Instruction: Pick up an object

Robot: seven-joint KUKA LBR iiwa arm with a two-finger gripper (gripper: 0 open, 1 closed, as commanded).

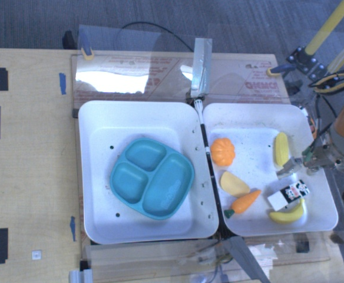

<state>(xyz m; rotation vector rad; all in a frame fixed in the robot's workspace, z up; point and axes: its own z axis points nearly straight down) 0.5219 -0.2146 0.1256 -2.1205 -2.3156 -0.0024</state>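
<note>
We observe two shallow white plastic bins side by side on the light wooden bench point(25, 175). The left bin point(95, 128) contains one turquoise three-compartment plastic plate point(152, 177), lying flat near the bin's centre.

The right bin point(248, 122) contains the graspable objects. We identify a small orange toy pumpkin point(222, 151) near the bin's left wall. Just below it lies a pale yellow wedge-shaped toy piece point(234, 184). An orange toy carrot with a green stem end point(242, 203) lies tilted directly beneath the wedge, close to or touching it. A yellow elongated toy fruit point(282, 148) lies along the right side of the bin. A yellow toy banana point(288, 214) lies near the bin's lower right corner, and a small white block with black markings point(287, 195) rests against the banana's upper edge.

The grey arm enters from the right edge of the camera view. Its two-finger gripper point(292, 167) is positioned inside the right bin, between the yellow elongated fruit and the white block. We cannot tell whether the gripper is released or clenched, as the tip region is small and blurred. We see no object between its tips.
</note>
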